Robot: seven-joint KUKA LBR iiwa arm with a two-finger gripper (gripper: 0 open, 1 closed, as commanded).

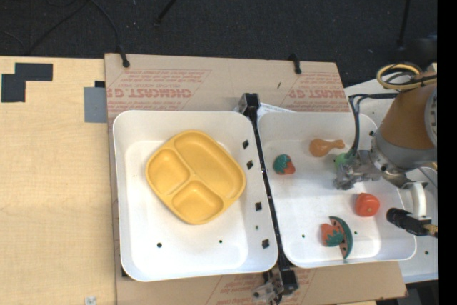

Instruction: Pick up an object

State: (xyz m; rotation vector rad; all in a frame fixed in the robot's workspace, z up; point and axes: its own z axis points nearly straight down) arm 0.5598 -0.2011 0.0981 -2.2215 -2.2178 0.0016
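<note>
Claw (347, 173) low inside right bin (300, 246), finger state unclear; arm (403, 128) reaching in from right, wrist angled down.

band: my wrist (407, 118) wears a broad orange-brown sleeve
housing: grey metal below it
claw (348, 171): small, grey-green, dull metal
cable (397, 73): yellow loop above me

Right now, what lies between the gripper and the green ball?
Only bare white floor of the right bin lies between the gripper and the green ball, seen in the camera view.
</note>
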